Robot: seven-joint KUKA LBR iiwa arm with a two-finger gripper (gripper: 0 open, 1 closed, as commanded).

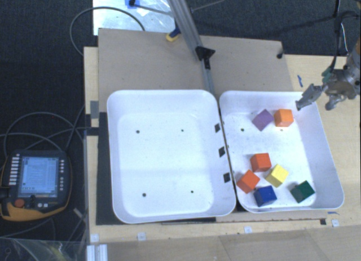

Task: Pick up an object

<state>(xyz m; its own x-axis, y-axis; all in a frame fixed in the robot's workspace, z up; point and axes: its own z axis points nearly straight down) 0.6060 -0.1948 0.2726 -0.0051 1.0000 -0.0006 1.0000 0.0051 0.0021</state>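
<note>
The right bin point(324, 141) holds several small cubes. A purple cube point(262, 119) and an orange cube point(284, 117) lie near its far side. Toward the front lie a red-orange cube point(260, 162), another orange cube point(247, 181), a yellow cube point(277, 175), a blue cube point(264, 195) and a dark green cube point(303, 190). My gripper point(319, 97) hangs at the right edge of the view, above the bin's far right corner. It is open, its two fingers spread apart with nothing between them. It stands to the right of the orange cube, apart from it.
The left bin point(121, 141) stands beside the right one, with black clips point(221, 151) along the shared wall. A slanted metal pole point(186, 20) crosses the back of the bench. A teach pendant point(34, 184) lies on the floor at left.
</note>
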